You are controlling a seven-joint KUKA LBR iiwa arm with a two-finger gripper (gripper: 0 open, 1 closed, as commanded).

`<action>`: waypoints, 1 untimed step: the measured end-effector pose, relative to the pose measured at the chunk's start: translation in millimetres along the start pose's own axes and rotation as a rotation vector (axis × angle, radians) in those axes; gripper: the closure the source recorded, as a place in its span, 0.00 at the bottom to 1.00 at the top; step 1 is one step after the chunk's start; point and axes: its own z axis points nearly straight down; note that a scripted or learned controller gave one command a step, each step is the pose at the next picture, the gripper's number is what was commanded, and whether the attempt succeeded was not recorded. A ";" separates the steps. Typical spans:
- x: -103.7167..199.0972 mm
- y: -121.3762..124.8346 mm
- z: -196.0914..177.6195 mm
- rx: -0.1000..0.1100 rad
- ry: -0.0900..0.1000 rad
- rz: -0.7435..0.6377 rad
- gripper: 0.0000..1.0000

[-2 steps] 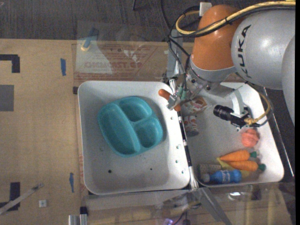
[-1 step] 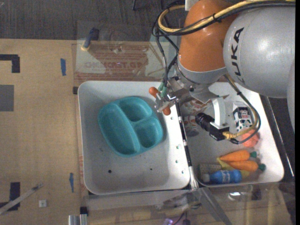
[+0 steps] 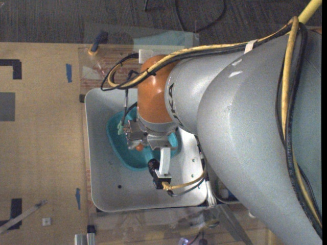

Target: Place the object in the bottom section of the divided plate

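One teal plate [image 3: 122,149], long axis near-vertical

Robotics lab: KUKA arm [image 3: 245,111] w/ cabling, taped plywood bench [image 3: 41,137], white bin [image 3: 102,182].

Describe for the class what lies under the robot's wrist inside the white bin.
A teal divided plate lies on the floor of the white bin, directly beneath the wrist and gripper. The arm covers most of the plate, so its sections and any object on it are hidden.
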 end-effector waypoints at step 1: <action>1.8 0.5 -0.5 -0.001 0.005 -0.001 0.00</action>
